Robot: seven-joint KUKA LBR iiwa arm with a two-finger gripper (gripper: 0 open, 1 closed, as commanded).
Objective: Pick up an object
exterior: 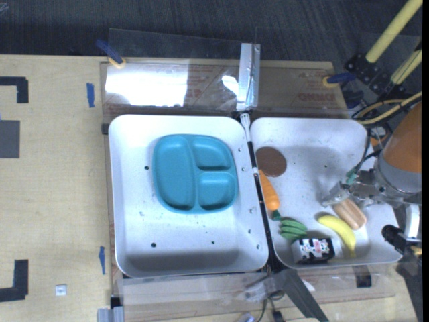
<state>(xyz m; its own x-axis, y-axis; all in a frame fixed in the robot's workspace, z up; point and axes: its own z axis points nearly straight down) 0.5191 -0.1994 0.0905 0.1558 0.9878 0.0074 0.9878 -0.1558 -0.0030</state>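
Glossy plastic blue tray point(195, 172); matt wooden bench point(50, 180).

Arm point(406, 154) cut off by right edge; gripper point(348, 192) blurry, fingers prob. hidden; hot dog point(349, 214) partly covered.

The arm point(409, 154) shows a rounded orange band, and below it a grey, drum-shaped wrist section with a darker grey underside. Black cables loop along the wrist's near side, running down toward the gripper mount. The gripper point(342, 192) is made of bare silvery metal, with angular brackets and small plates bolted together; a tiny green spot sits on its upper part, just behind the jaws. The metal catches light, with pale glints along its edges. Behind the jaws, a white block-like piece with a black rounded fitting is attached to the arm's lower side. The fine details of screws and markings are too small to make out.
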